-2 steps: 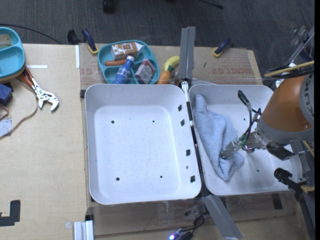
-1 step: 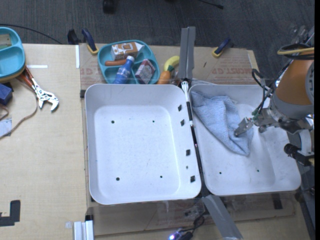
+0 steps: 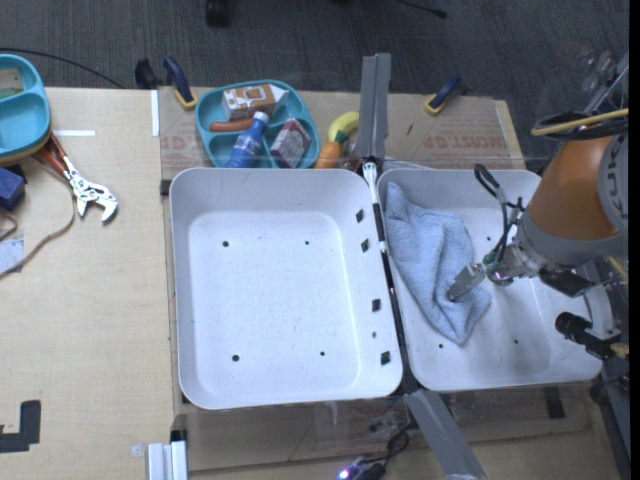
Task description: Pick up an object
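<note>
My gripper (image 3: 462, 288) sits low in the right bin (image 3: 520, 363), its tip touching the right edge of the light blue cloth (image 3: 432, 258); whether my fingers are open or closed on it I cannot tell. The cloth lies crumpled against the bin's left wall, long axis running from the far left corner toward the near middle. Bare floor lies to its right. The left bin (image 3: 280, 298) adjoins. On the cardboard beyond, faint red print is unreadable.

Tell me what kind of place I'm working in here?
Likely a robotics lab workbench: two white bins clamped side by side, a wrench lying on the bench, and a blue tray of toy food. The gripper is over a blue towel.
</note>
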Motion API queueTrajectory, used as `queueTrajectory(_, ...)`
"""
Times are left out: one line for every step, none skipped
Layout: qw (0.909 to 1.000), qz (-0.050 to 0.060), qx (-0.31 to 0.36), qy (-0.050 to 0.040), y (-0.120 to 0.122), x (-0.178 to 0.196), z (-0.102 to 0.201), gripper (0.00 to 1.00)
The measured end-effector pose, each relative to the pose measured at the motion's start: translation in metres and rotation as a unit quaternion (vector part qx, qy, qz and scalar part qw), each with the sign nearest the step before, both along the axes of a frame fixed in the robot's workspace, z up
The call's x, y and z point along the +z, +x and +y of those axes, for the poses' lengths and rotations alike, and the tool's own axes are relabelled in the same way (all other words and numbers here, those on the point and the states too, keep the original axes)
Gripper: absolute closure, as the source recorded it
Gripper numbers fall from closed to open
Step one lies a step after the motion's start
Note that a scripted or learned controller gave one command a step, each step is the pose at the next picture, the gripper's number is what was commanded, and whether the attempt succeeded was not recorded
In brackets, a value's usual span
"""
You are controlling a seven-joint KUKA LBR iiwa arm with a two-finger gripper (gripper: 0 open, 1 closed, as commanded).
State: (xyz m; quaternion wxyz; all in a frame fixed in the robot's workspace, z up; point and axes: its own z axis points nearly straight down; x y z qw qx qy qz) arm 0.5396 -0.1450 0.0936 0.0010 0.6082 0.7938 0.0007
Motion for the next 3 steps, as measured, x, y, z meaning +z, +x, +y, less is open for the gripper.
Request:
queueTrajectory(0.9987, -0.001, -0.052, -0.0011, 0.053, 0.001, -0.03, 0.0)
queueTrajectory(0.997, 0.0, -0.077, -0.0009, 0.069, 0.031, -0.055, 0.0)
queueTrajectory(0.989, 0.002, -0.148, -0.0003, 0.027, 0.044, -0.041, 0.0)
